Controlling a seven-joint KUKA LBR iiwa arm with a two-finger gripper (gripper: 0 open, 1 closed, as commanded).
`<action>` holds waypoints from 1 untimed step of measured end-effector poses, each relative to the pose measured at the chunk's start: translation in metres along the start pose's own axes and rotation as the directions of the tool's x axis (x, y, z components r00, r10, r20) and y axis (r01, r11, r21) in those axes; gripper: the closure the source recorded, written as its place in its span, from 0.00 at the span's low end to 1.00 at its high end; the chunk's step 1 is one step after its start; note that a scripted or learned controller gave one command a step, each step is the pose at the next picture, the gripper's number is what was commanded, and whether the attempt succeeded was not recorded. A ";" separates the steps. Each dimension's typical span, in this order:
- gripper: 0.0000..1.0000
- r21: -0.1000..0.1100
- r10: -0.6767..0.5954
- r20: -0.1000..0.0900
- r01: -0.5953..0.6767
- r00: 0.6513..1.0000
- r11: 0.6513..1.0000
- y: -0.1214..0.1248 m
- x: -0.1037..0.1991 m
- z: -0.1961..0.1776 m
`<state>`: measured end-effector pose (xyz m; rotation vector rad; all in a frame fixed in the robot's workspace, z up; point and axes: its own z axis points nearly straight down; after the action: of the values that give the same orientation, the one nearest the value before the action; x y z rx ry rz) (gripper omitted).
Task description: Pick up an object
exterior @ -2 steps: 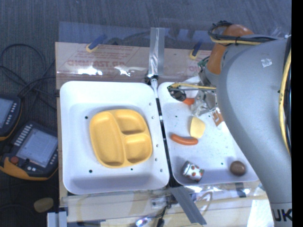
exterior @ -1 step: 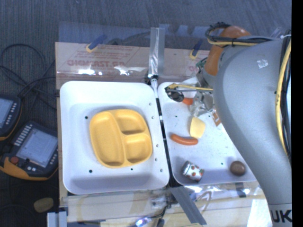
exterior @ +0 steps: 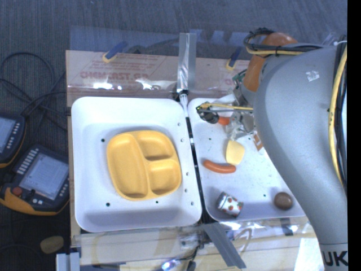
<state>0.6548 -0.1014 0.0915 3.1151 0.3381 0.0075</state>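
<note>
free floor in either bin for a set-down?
Left bin: only the margin around the yellow divided tray. Right bin: bare patch between sausage, patterned cup and brown ball. Crowded near the gripper.

Dark grey carpet (exterior: 141, 7) is covering the floor at the far side and running down the left. On it, at the left, black cables (exterior: 28, 75) are looping toward two handheld control pendants (exterior: 35, 176), the nearer one sitting in an orange casing with its screen catching pale light. A small tan lump (exterior: 52, 244) is lying on the carpet near the desk's (exterior: 79, 239) near left corner. A brown cardboard sheet (exterior: 124, 66) is lying flat along the far edge of the desk, with faint red lettering too blurred to read. A shiny metal strip (exterior: 184, 61) is standing upright at its middle, gleaming under overhead light.
</note>
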 end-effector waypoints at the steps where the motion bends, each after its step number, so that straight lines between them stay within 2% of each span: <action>1: 1.00 0.008 0.016 0.009 -0.016 1.000 1.000 0.035 -0.036 -0.050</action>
<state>0.6266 -0.1433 0.1415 3.1248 0.3134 -0.0078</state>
